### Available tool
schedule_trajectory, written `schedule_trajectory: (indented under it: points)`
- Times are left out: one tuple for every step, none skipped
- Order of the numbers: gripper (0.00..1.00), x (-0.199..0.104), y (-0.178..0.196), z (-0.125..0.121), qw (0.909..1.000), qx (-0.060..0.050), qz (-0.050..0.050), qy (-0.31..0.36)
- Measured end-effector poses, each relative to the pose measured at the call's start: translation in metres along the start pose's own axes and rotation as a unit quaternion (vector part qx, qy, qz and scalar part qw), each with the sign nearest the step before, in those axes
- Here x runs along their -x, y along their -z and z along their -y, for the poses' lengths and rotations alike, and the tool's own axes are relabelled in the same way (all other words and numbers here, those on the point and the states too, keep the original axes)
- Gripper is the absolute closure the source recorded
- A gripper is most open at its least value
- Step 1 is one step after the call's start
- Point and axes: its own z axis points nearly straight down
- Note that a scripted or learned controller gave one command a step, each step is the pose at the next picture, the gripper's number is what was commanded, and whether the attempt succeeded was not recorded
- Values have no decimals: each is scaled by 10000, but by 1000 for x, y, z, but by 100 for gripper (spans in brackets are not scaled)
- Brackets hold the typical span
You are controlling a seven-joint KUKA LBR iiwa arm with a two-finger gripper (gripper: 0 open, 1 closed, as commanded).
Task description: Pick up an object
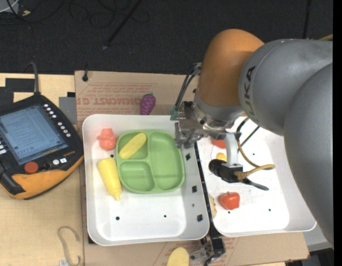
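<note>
My gripper (184,138) hangs over the inner edge of the left bin (138,220), just by the right rim of a green divided plate (154,168). A yellow corn cob (131,145) lies in the plate's upper-left compartment. Left of the plate lie a yellow toy vegetable (109,177) and a pink-red toy fruit (107,139). In the right bin (270,209) sits a red tomato-like toy (230,200), and another red thing (218,144) peeks out from under the wrist. Nothing can be seen held in the gripper.
A purple grape bunch (148,103) lies on the cardboard behind the left bin. A teach pendant (32,143) rests on the bench at far left. A yellow object (178,256) sits below the bins' front edge. A tan piece (213,206) lies at the right bin's left wall.
</note>
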Motion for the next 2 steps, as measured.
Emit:
schedule_trajectory:
  points:
    - [100, -10, -12, 2, 10000, -18, 10, -19]
    - [100, -20, -5, 0, 10000, -5, 9, -20]
